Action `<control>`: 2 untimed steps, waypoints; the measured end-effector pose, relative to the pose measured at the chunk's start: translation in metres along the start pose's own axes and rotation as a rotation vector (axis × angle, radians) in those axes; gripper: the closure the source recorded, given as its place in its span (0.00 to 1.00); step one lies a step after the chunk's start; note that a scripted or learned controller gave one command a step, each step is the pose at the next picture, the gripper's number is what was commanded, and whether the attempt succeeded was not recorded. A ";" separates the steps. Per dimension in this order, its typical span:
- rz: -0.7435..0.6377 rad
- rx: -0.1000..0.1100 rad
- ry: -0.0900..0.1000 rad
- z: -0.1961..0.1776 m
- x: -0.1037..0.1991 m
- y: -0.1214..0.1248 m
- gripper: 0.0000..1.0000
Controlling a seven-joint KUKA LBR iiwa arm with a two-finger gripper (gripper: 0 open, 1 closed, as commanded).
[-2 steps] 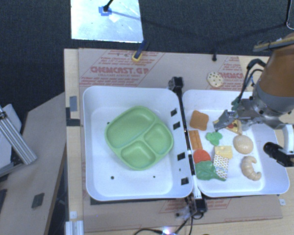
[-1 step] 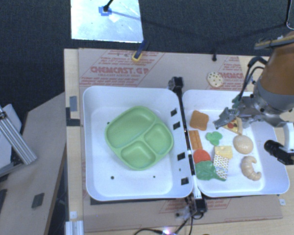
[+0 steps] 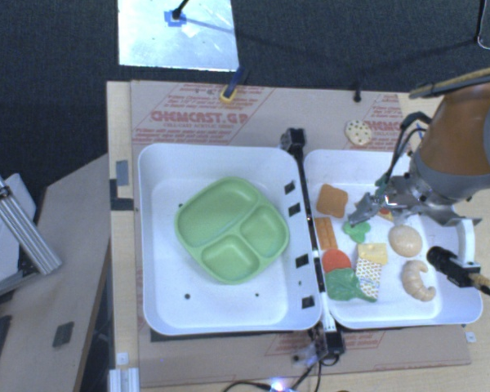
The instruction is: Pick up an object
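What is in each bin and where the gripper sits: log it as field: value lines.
left bin: holds a green divided plate, lying flat
right bin: holds toy foods, among them a brown toast piece, a croissant, a pale round roll, a green leafy piece
outside the bins: a cookie on the board behind the right bin
gripper: low over the right bin, beside the toast piece
held item: cannot tell from this view
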State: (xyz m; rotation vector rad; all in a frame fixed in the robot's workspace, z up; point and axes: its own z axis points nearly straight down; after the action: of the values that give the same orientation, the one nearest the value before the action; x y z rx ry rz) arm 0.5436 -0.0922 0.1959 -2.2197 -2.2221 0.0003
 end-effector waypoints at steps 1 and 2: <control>0.000 0.001 0.000 0.041 0.003 0.000 0.00; 0.000 0.001 0.000 0.084 -0.002 -0.001 0.00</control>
State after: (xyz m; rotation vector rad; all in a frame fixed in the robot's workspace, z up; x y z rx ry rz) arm 0.5430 -0.0944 0.1118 -2.2196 -2.2212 0.0010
